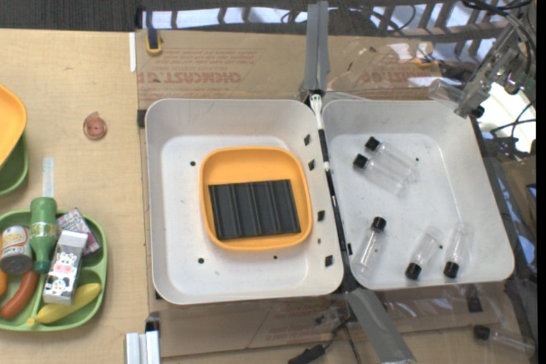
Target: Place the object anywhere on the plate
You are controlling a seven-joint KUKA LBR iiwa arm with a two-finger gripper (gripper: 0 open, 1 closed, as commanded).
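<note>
An orange plate (254, 163) lies in the middle of the left bin (171, 183). A dark grey ridged slab (258, 210) rests flat on the plate, covering most of its centre and lower half. At the far right corner of the right bin (478, 183), a slanted metal piece with cables, which looks like my gripper (478, 98), hangs over the rim, far from the plate and the slab. Nothing is visible in it.
Several clear vials with black caps (384, 164) lie scattered in the right bin. A green tray of toy food (51, 268) and an orange dish (8, 128) sit on the wooden bench at the left. A metal divider (317, 55) runs between the bins at the back.
</note>
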